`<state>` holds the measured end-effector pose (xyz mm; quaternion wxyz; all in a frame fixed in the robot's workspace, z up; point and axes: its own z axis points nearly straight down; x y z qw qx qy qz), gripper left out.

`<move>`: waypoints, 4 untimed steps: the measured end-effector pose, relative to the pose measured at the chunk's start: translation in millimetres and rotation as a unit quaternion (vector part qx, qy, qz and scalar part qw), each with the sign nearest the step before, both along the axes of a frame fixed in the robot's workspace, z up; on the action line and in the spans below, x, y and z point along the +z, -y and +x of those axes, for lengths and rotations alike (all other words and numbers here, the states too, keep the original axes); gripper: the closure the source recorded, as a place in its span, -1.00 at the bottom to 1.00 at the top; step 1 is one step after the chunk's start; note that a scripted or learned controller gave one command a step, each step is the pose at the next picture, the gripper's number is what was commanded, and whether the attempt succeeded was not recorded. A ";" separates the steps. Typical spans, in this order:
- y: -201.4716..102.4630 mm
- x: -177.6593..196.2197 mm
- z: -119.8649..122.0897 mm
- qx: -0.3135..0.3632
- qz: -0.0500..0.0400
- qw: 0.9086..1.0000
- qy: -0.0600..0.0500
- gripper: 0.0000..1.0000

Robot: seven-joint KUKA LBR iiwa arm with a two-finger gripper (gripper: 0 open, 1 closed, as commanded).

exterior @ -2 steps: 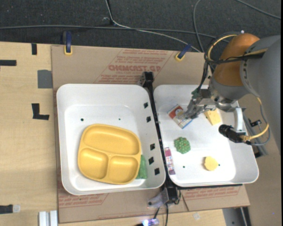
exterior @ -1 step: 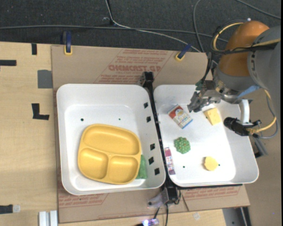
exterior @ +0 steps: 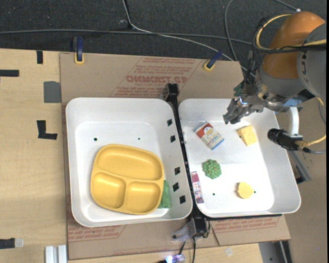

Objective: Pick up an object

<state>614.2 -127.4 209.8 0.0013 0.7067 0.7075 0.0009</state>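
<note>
The right bin (exterior: 279,163) holds a small red, white and blue carton (exterior: 209,135), a yellow cheese-like wedge (exterior: 247,135), a green broccoli-like piece (exterior: 211,169), a round yellow piece (exterior: 244,190) and a thin pink-and-white packet (exterior: 196,187) along its left wall. My gripper (exterior: 234,115) hangs over the bin's back right part, just left of and above the yellow wedge and to the right of the carton. Nothing shows between its dark fingers.
The left bin (exterior: 82,119) holds a yellow divided tray (exterior: 127,178) with a green item (exterior: 165,196) tucked at its right edge. The arm (exterior: 288,48) reaches in from the upper right. Cables cross the dark floor behind the bench.
</note>
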 end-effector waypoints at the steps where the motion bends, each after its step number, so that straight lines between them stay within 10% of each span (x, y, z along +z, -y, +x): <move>1: -49.0 12.4 -26.6 0.002 0.001 1.000 -0.002 1.00; 4: -197.6 15.7 -95.8 0.003 0.001 1.000 -0.003 1.00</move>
